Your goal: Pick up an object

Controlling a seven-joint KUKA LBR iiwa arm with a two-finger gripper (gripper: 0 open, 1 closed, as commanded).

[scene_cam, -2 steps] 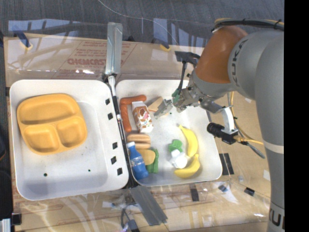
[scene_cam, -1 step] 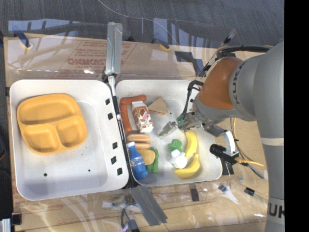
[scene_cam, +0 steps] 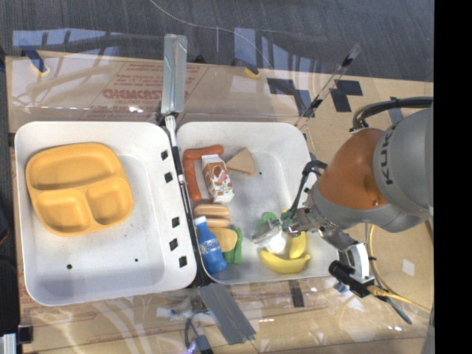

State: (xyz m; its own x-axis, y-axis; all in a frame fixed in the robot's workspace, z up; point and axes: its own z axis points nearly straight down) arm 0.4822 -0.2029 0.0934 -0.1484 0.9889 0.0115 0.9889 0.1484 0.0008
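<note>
Gripper point(scene_cam: 282, 227) fingers blurred just above the banana point(scene_cam: 284, 259), state unreadable. Green item point(scene_cam: 268, 219) beside banana partly covered by gripper, unidentifiable.

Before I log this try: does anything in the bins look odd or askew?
Nothing looks spilled or damaged. The toy food lies jumbled in the right bin, the blue bottle tipped against its left wall; the yellow tray sits flat.
</note>
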